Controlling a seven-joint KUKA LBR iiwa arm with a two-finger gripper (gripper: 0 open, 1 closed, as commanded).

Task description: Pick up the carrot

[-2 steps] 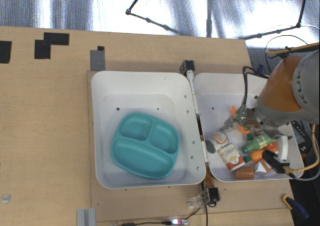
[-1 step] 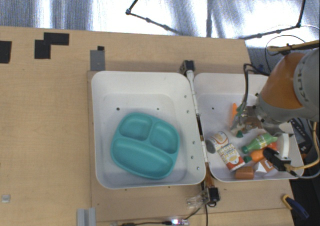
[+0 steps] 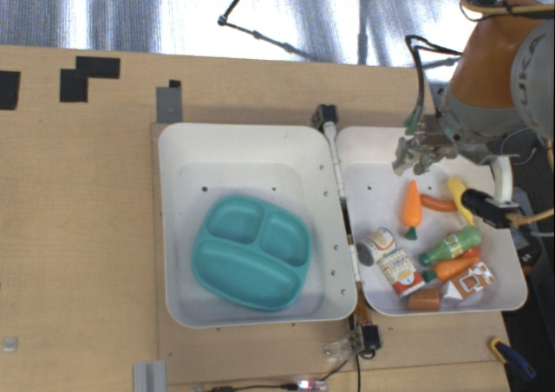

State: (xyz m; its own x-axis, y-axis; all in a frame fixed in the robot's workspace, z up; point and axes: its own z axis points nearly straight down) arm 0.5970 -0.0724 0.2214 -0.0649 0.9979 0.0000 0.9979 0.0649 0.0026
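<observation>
Tan, wood-grained board forms the bench (image 3: 78, 234), with flat black angular patches (image 3: 87, 76) at its far left and a grey ribbed floor with a dull sheen beyond its far edge. Two shallow white bins with rounded corners and smooth plastic walls sit side by side on it.

The left bin (image 3: 186, 173) holds a teal plate (image 3: 251, 251), a matte rounded tray divided into three compartments and lying flat and slightly askew.

The right bin (image 3: 368, 182) holds a cluster of toy foods. The carrot (image 3: 412, 204) is a smooth orange cone. It lies near the bin's middle, pointing far, with its green stub toward the near side. Just to its right lies a slim reddish sausage (image 3: 438, 203). Nearer are a green bottle (image 3: 451, 245) on its side, a stubby orange tapered piece (image 3: 453, 269) touching it, a printed can (image 3: 396, 267) lying tilted, a small brown-and-white carton (image 3: 474, 280), and a brown rounded piece (image 3: 424, 300) by the near wall.

The arm (image 3: 499, 61), with its glossy orange band and grey shell, reaches in from the right. Its metal gripper (image 3: 414, 156) hangs over the far part of the right bin, just beyond the carrot's tip and apart from it. Whether its jaws are open or closed cannot be told. The carrot rests on the bin floor, not in their hold.
</observation>
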